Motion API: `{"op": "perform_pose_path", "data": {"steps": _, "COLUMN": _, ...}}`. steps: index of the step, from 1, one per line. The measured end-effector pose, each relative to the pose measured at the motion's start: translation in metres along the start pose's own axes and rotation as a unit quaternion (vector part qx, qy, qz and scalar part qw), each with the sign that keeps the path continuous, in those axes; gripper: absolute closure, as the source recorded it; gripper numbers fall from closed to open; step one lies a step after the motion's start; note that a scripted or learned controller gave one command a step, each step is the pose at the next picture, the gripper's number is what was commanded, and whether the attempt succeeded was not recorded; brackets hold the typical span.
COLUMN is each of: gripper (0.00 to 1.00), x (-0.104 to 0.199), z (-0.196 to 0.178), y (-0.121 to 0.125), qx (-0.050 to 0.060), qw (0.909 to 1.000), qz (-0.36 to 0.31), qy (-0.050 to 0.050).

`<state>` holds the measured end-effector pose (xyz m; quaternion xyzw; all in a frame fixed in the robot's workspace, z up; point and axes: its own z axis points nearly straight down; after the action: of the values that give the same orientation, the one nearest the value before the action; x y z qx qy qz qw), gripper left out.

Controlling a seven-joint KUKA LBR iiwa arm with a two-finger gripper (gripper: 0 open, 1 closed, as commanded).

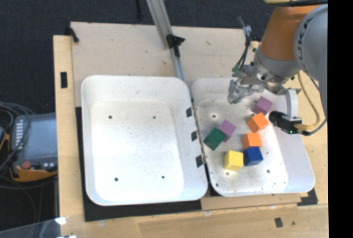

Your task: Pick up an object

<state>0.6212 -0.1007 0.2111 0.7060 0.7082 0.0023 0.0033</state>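
1. Jaws: whether they are parted or closed cannot be told, since the gripper is seen from above as a blurred metallic cluster; no object is seen between them. The gripper is positioned over the upper left part of the right bin.
2. Nearest the lower edge of the view, a yellow cube is seen on the floor of the right bin, with a blue cube touching its right side.
3. Just above the blue cube, an orange cube is shown, apparently in contact with it.
4. To the left, a green cube is shown lying tilted, with a purple cube against its upper right corner.
5. Farther up, a second orange cube is seen, and a second purple cube lies just above it, near the gripper but apart from it.
6. The left bin is placed beside the right bin, their rims meeting along the middle.
7. Farthest back, the grey arm with its orange band is seen entering from the right, and a slanted aluminium rail is mounted on the bench.
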Motion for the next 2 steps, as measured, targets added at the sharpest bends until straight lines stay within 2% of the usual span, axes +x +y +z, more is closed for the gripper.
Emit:
{"op": "perform_pose_path", "data": {"steps": 1, "gripper": 1.0, "x": -0.001, "z": -0.026, "y": 0.001, "qx": 0.002, "qw": 1.0, "qz": 0.0, "qy": 0.0}}
{"op": "perform_pose_path", "data": {"steps": 2, "gripper": 1.0, "x": 0.045, "z": -0.018, "y": 0.014, "qx": 0.003, "qw": 1.0, "qz": -0.002, "qy": 0.001}}
